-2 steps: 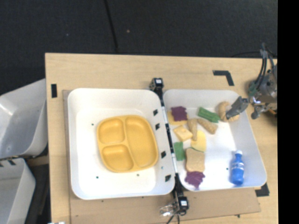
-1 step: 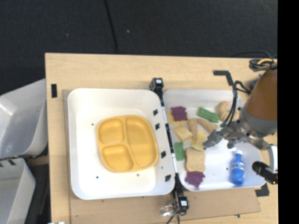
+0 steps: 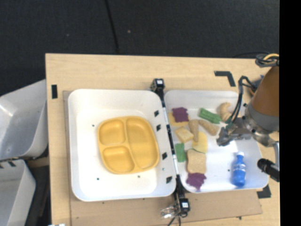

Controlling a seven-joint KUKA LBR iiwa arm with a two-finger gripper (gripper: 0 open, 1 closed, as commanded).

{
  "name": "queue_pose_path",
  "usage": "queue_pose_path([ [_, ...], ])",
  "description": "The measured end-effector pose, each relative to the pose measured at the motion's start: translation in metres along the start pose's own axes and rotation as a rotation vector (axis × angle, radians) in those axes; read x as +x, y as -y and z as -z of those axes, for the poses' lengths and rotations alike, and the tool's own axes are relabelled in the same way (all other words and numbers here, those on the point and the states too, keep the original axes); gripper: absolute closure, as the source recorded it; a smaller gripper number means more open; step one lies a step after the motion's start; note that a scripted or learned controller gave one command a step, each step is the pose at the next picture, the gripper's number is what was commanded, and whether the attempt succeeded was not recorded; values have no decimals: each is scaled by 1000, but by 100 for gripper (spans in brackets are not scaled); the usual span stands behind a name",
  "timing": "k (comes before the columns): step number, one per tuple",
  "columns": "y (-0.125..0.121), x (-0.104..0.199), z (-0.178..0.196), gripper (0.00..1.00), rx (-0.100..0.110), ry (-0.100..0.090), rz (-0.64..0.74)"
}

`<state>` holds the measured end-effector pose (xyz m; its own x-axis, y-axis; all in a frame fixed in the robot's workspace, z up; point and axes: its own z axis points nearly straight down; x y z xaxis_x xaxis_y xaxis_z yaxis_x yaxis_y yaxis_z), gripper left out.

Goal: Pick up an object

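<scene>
We find the gripper (image 3: 225, 138) low in the right bin (image 3: 216, 182) beside a tan block (image 3: 209, 126); we cannot tell its finger state. We judge the block light, soft and spongy, best pinched across its short sides.

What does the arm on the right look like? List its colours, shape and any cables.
The arm is a thick rounded body with an orange-brown band above a grey wrist section. Its dark grey metal gripper juts out at the end. Thin black cables loop alongside it, with a yellowish bit near the top.
</scene>
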<state>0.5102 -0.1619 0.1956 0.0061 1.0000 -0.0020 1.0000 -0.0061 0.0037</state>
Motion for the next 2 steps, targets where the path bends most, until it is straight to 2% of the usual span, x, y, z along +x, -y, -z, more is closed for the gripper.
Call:
queue_pose_path([
  [1, 20, 60, 31, 100, 1, -3, 12],
  [2, 20, 131, 66, 100, -1, -4, 16],
])
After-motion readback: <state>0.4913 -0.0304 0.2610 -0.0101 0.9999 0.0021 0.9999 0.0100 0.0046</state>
